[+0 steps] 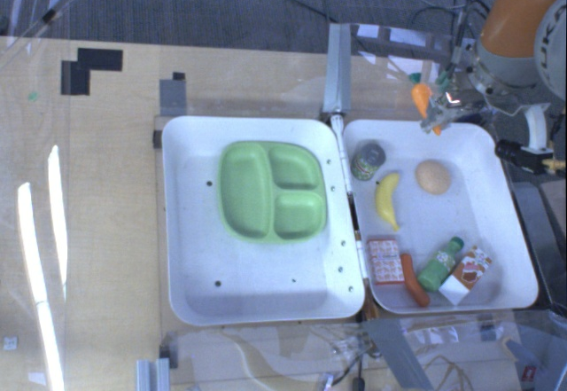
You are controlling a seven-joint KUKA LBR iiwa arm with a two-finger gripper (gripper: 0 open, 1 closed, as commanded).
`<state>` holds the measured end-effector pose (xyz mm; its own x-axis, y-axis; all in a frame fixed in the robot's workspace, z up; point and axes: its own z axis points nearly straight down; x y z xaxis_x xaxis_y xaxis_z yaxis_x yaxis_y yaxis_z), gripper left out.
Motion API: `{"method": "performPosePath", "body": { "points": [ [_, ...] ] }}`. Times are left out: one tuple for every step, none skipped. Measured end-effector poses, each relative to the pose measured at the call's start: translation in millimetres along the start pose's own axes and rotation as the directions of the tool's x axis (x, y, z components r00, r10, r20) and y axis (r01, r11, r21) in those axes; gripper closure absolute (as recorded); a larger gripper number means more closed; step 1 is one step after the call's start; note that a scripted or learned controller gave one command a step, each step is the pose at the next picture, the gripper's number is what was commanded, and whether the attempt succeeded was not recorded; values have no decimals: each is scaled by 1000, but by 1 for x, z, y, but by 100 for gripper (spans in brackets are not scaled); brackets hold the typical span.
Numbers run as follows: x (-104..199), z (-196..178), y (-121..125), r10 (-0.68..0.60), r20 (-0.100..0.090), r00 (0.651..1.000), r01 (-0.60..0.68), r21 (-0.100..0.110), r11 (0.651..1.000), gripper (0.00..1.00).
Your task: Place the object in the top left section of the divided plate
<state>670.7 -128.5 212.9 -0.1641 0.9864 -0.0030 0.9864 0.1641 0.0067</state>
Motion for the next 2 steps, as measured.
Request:
{"method": "performPosePath", "body": {
  "points": [
    [96, 27, 15, 90, -3, 996, -90, 1, 996, 100],
    [34, -35, -2, 6, 0, 1000, -6, -2, 1000, 100]
  ]
}}
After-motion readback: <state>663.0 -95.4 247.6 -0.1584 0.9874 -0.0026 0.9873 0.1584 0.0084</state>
